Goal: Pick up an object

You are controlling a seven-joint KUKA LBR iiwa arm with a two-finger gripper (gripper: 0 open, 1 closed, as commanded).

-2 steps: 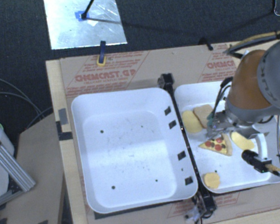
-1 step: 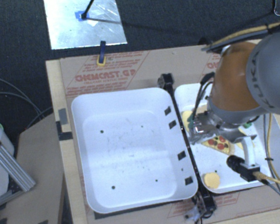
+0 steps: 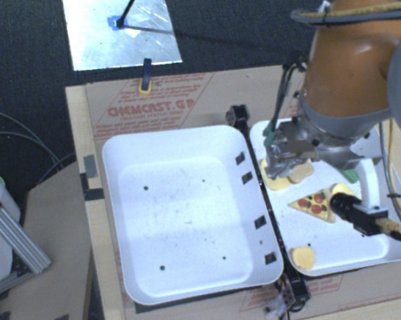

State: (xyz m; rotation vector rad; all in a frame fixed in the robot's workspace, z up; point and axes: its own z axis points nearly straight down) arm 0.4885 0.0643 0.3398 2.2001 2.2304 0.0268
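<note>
— Where do we see the hand [image 3: 277, 158]?

— Low over the right bin [image 3: 347, 257], close to the wall it shares with the left bin [image 3: 183, 195]. It sits right above some tan pieces [image 3: 296, 174], and from this slant we'd say it may be touching them, though we can't be sure.

— How far open is it?

— We cannot tell; the wrist hides too much. We see nothing clearly held.

— What else lies in that bin?

— A pizza slice [image 3: 315, 204] just below the tan pieces, near the middle, and a yellow disc [image 3: 302, 256] by the near left corner, apart from both.

— And the surface around them?

— Both bins rest on a cardboard sheet [image 3: 177, 96] with red print, laid on the desk [image 3: 54, 228]. Beyond it we see a dark floor [image 3: 8, 57] with a shiny sheet [image 3: 122, 26] on it, and a metal rail [image 3: 6, 227] leaning at the left.
</note>
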